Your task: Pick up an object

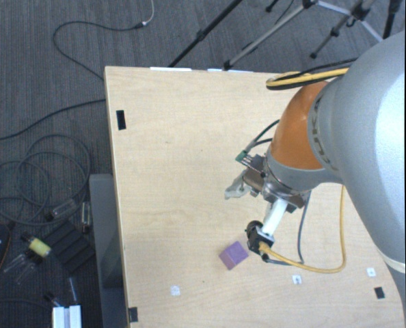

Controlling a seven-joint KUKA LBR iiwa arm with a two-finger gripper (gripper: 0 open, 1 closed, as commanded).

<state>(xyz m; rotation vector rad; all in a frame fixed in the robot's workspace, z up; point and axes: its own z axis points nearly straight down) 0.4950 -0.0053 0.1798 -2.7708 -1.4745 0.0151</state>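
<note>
Purple block (233, 255), the one loose thing in my reach, lies on the bare wood of the desk (169, 183). It is near the desk's front edge and turned so that a corner points toward that edge. It sits at about six o'clock from my pincer (236, 190), near it but clearly apart, with open wood between us. The pincer hangs over the middle of the desk, mostly hidden under my own wrist, so I cannot tell whether it is open or closed. Nothing shows in its grasp.

At three o'clock from the pincer comes my orange band (295, 135), and beyond it the bulky grey arm (367, 135) fills the right side.

Farther out, the desk carries only small flat marks. There is a black mark (121, 119) near its edge at ten o'clock, another black mark (132, 314) at its lower left corner, and a third (379, 292) at four o'clock. A small white tag (175, 291) lies at seven o'clock from the block.

Beyond the desk there is grey carpet (46, 60), with looping cables (39, 176) at nine o'clock and tripod legs (305, 12) at one o'clock.
</note>
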